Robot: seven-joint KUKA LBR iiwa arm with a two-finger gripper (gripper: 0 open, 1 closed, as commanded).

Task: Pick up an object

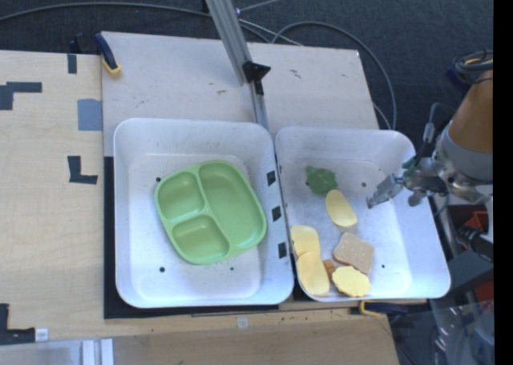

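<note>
Your end effector (393,188) sits over the right-hand portion of the right bin (417,271), above bare white floor and apart from every item; its metal tips point left toward the food pieces, and whether they stand apart or together cannot be told at this resolution. Nothing is seen between them, so record no grasp. Candidate objects lie to its left: a pale yellow oval piece (341,209) nearest, a green leafy piece (321,180) beyond it, and lower down a tan bread slice (354,252), a yellow round (350,281), and two yellow pieces (309,259) against the bin's left wall. A green divided plate (210,211) occupies the left bin (128,219). Note these risks in my judgement: the lower pieces touch or overlap, so a descent there may catch two at once or push one aside; the flat items offer little edge and could slip; the pieces at the wall leave scant room for a tip on that side; and a descent from the present position would meet only bare floor.
</note>
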